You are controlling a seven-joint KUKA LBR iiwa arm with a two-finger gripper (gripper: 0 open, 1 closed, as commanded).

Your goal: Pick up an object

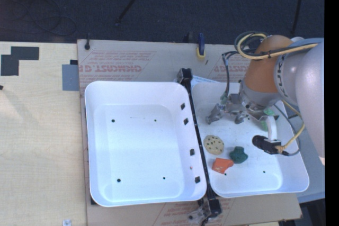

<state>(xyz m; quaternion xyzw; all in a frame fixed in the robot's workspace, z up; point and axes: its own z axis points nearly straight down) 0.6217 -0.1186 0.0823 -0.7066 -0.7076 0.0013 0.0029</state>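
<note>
My gripper [226, 115] hangs low over the far part of the right bin [288, 180], its grey fingers spread open with nothing between them. Just in front of it on the bin floor lies a tan round disc with dark dots [213, 144]. A dark green lump [239, 154] sits to the right of the disc. An orange-red block [222, 165] rests nearest the front edge. All three things lie apart from the gripper.
The left bin [95, 114] stands beside the right one, with a black divider strip [192, 124] between them. A white and green thing [270, 123] shows partly under the wrist at the right bin's far right. The arm covers that bin's right side.
</note>
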